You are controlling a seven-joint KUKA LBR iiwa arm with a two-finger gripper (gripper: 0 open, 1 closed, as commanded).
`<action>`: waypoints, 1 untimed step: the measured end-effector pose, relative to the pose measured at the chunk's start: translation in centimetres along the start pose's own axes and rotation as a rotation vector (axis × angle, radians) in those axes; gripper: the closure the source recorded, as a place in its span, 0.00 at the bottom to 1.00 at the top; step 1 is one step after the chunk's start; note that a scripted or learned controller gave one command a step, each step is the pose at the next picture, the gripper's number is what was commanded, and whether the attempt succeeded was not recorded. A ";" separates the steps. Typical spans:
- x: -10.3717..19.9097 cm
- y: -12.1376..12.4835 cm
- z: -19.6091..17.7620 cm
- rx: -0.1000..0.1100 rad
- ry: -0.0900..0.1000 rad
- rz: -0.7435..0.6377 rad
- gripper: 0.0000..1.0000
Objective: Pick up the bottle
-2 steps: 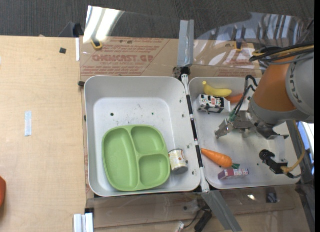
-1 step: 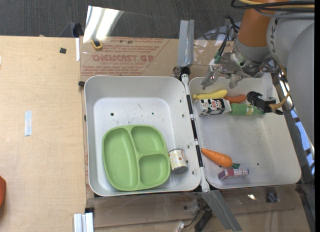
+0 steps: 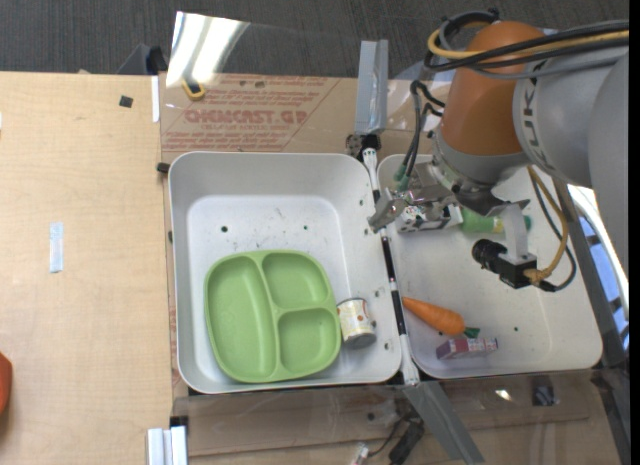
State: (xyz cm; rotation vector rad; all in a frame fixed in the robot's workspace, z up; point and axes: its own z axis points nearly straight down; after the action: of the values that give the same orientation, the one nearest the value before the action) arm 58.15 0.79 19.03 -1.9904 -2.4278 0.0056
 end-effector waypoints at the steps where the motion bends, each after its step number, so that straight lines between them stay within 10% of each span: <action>1: -13.1 3.3 1.1 -0.003 -0.002 0.082 0.00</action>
State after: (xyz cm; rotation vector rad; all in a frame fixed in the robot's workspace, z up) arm 63.94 -11.42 17.96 -2.0904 -2.3470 0.0038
